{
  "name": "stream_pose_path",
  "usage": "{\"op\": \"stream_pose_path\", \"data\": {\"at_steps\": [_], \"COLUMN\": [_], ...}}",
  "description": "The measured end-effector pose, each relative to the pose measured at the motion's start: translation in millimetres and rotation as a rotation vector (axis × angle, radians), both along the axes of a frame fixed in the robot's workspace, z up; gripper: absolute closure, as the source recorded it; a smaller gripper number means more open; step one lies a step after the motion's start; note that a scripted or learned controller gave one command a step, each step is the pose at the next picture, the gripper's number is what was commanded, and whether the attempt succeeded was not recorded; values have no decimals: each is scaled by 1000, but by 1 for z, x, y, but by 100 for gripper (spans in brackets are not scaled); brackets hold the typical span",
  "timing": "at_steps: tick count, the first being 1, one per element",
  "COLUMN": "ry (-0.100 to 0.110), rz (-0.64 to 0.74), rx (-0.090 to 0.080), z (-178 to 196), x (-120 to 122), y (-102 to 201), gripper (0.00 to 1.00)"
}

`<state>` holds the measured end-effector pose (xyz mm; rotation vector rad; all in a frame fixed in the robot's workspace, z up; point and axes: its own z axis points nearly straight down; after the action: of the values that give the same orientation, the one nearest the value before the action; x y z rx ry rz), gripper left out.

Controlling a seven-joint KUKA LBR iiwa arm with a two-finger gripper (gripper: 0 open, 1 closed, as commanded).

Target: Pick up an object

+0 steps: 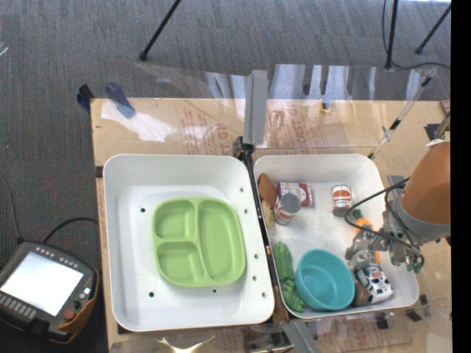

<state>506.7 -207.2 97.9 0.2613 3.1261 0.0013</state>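
Note:
The right bin holds several objects. A teal bowl sits at its front, with a green leafy piece to the left of it. A grey-topped can, a red packet, a brown piece and a small red-and-white can lie toward the back. A white and black toy rests in the front right corner. My gripper hangs low over the right side of this bin, just above the toy and right of the bowl. A small orange and green item lies just behind it.
The left bin holds a green divided plate. A metal post rises between the bins at the back. A clear screen stands behind the bench. A tablet lies on the floor at the left.

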Motion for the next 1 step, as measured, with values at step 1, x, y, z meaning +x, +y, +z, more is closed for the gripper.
{"op": "stream_pose_path", "data": {"at_steps": [1], "ry": [1], "rz": [1], "rx": [0], "z": [0], "x": [0], "y": [1], "gripper": [0]}}
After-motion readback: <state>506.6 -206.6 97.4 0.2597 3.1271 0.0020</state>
